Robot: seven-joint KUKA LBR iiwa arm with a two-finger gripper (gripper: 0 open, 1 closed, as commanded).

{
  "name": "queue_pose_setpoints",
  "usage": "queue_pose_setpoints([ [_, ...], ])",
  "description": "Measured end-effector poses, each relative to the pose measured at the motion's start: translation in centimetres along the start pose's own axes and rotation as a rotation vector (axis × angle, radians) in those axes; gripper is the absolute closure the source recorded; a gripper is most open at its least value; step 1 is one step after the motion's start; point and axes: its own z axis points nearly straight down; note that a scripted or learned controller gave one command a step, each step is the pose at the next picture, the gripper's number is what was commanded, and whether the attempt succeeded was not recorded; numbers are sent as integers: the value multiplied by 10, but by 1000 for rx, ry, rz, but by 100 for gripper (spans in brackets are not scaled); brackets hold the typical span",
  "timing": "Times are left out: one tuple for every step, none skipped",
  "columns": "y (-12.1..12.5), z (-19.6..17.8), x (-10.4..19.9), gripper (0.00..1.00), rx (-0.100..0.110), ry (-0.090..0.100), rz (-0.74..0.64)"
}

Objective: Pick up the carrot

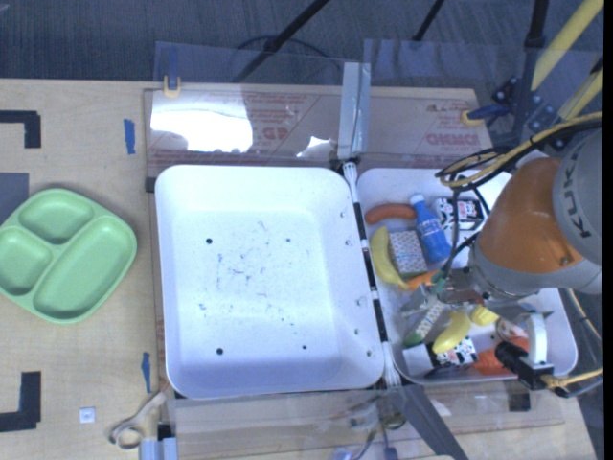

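Several small items crowd the right bin [565,353]. An orange, carrot-like piece [419,281] peeks out beside a yellow banana [382,257] near the bin's left wall. My gripper [446,291] hangs low over the middle of this bin, just right of that orange piece, and the arm's orange band [527,228] sits above it. A second orange-red elongated item [492,359] lies near the front edge, partly covered. The arm hides whatever lies under it.
A red sausage [390,213] and a blue bottle [431,228] lie at the back of the right bin. The left bin [259,276] is beside it. A green divided plate [62,254] rests on the bench at far left.
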Motion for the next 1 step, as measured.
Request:
queue_pose_setpoints([
  [57, 0, -11, 0, -1, -2, 34],
])
